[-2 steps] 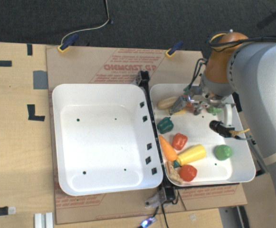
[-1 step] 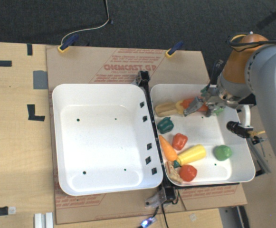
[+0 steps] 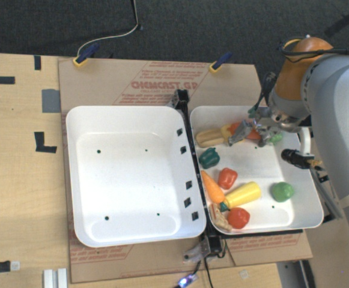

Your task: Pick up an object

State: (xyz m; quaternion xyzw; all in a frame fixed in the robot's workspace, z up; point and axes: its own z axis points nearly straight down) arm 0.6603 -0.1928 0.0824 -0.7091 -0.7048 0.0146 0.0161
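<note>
Toys in right bin [image 3: 300,218]: 2 red, 2 green; tool [image 3: 253,129] grip unclear.

One fixed camera, mounted above the bench [image 3: 18,161] and looking down at a slant. The far edge of the bench lies toward the top of the frame, with dark floor [image 3: 210,11] beyond it; the near edge runs off the bottom. Both bins fall within the frame: the left bin [image 3: 78,125] sits about centre, the right bin [image 3: 300,218] right of centre. The arm [image 3: 333,119] enters from the right edge (its bulk cropped there). Standoff is moderate: both bins whole, with bench margin to the left. No second view, so no overlap to record.
</note>
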